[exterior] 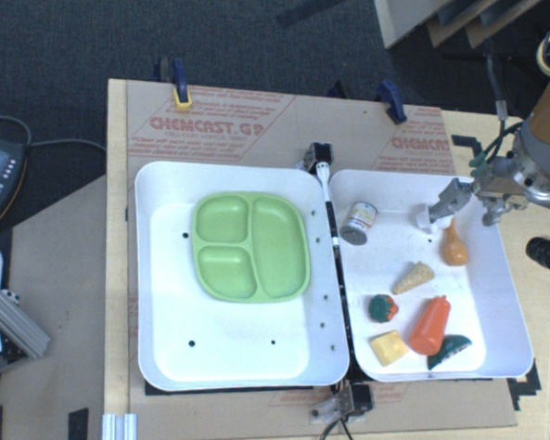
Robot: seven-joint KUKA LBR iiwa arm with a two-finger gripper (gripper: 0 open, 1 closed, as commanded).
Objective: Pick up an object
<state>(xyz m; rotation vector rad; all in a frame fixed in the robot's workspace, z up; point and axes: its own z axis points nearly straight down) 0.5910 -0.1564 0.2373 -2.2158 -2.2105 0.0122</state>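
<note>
Gripper (469, 206) sits over the far right part of the right bin (516, 313), its two grey fingers spread apart with nothing between them; one fingertip (442, 210) reaches toward the bin floor on the left, the other is at the right near the arm's wrist. Just below the gripper lies an orange pear-shaped object (455, 246), long axis running roughly near-to-far in the view, narrow end pointing up toward the gripper, wider end toward the near side; it lies close beside the fingers, and contact cannot be determined. A small metal can (358, 221) lies tilted on its side near the bin's left wall, its open or flat end facing down-left. A pale cone-shaped piece (414, 277) lies mid-bin on a diagonal, tip to the upper right. A toy carrot (431, 324), orange-red, lies with its long axis near upright in the view, slightly slanted, its dark green leafy end (450, 348) at the lower right. A small green and red rounded item (383, 308) rests to the left of the carrot, and a yellow block (389, 347) lies near the bin's near edge, just beside the carrot's lower end. Left bin (156, 337) holds a green divided plate (252, 247) with three compartments, lying flat in the bin's far half. Both bins rest on a brown board on the table (124, 252).
</note>
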